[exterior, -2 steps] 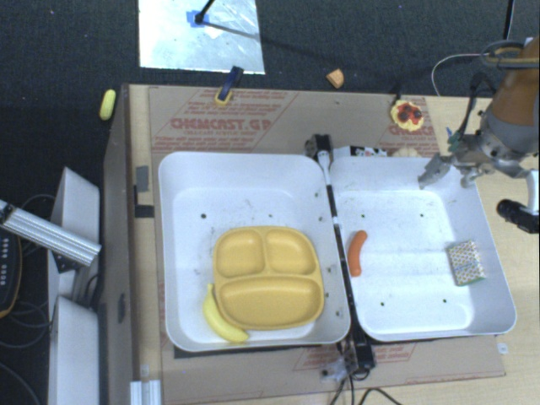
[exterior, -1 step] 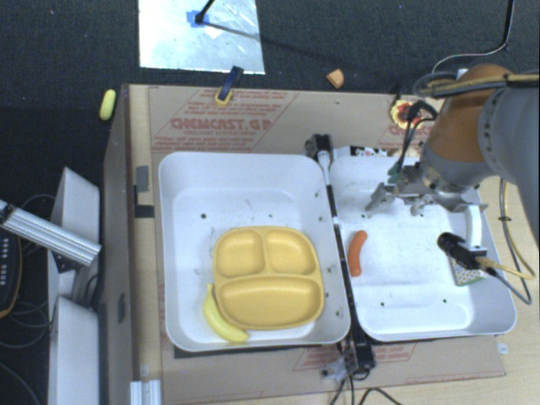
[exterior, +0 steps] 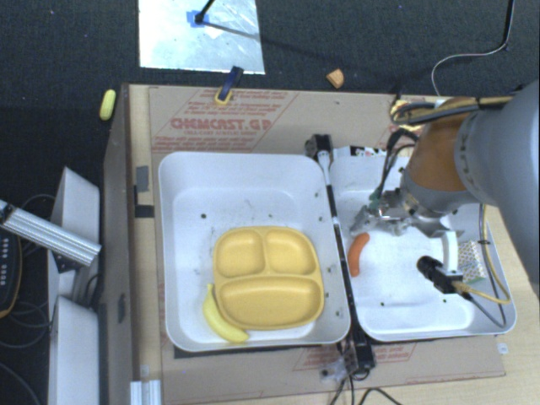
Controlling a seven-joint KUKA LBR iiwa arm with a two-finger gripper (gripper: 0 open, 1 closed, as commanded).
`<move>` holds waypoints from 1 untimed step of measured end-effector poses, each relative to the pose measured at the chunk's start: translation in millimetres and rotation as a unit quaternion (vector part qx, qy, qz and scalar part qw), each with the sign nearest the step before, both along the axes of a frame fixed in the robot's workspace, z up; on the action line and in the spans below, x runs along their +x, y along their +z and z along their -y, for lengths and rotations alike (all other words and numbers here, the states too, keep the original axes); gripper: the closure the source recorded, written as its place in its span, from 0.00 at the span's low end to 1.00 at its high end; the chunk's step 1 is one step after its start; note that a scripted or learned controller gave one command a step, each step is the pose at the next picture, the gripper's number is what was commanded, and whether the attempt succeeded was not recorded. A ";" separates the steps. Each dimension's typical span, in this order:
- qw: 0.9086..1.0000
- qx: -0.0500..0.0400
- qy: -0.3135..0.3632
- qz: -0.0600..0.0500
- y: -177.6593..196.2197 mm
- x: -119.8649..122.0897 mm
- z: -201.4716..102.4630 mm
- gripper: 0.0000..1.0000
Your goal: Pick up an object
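Note:
An orange carrot-shaped piece (exterior: 358,252) lies in the right bin (exterior: 422,323) close to its left wall. My gripper (exterior: 374,217) hangs just above and to the right of the piece's upper end, and I see nothing held in it. The grey arm with its orange band (exterior: 439,154) reaches in from the right over the bin's back half. A small speckled pale object (exterior: 472,262) sits by the right bin's right wall.
The left bin (exterior: 190,184) holds a yellow divided plate (exterior: 268,277) with a yellow banana (exterior: 219,318) against its lower left rim. A black divider (exterior: 335,226) runs between the two bins. Small bits lie on the dark floor behind the bench.

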State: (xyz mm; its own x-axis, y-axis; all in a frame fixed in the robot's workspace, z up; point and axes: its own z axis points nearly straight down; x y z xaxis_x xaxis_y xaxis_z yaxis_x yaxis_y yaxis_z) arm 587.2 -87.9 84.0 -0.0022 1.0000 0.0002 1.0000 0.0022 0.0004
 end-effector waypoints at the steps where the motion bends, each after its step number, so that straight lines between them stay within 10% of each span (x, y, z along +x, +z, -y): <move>1: 1.000 0.000 0.001 0.001 11.0 1.0 0.3 1.00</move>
